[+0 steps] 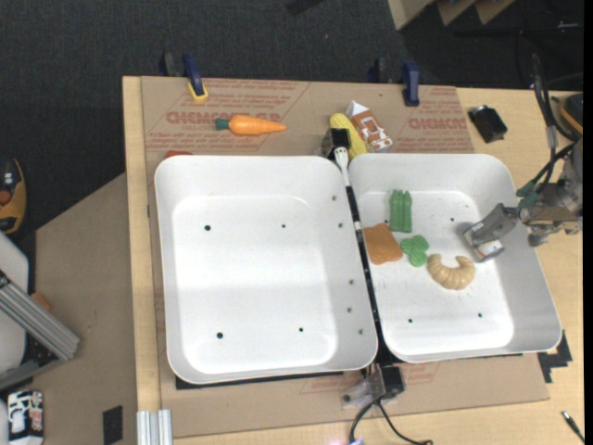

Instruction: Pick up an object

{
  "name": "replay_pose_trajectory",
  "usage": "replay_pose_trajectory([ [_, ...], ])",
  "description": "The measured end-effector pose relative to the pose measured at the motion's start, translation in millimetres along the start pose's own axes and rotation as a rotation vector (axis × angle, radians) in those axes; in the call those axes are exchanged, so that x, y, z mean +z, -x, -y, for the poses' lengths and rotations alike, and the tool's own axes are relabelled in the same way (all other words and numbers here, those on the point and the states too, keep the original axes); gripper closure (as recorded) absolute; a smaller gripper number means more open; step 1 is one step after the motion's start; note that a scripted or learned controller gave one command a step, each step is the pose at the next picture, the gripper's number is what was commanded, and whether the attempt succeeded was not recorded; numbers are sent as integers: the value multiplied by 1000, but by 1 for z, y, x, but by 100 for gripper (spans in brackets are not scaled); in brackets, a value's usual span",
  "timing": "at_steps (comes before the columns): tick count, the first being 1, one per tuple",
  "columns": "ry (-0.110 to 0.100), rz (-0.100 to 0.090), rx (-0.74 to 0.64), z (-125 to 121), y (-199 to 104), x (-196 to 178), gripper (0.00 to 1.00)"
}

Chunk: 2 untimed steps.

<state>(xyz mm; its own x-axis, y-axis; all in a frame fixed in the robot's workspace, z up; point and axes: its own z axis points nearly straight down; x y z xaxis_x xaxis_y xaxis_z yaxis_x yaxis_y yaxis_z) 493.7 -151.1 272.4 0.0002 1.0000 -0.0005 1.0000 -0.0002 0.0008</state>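
Note:
The right bin [519, 313] holds a tan croissant [451, 271], a small green broccoli piece [415, 248], an orange-brown slab [382, 245] and an upright green ridged block [400, 210]. My gripper [484, 239] hangs over the right part of this bin, just up and right of the croissant, close to it. Nothing shows between its grey fingers.
The left bin [176, 248] sits beside the right one. Behind the bins on the cardboard lie a toy carrot [250, 125], a yellow banana [344, 126] and a small orange-white box [372, 130]. Blue clamps [195, 77] hold the board's far edge.

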Motion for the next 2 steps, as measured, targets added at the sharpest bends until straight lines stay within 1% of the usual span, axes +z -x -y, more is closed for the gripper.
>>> replay_pose_trajectory([
  [1,-14,-4,-2,-58,1,181,0],
  [2,3,0,-5,-89,-36,188,0],
])
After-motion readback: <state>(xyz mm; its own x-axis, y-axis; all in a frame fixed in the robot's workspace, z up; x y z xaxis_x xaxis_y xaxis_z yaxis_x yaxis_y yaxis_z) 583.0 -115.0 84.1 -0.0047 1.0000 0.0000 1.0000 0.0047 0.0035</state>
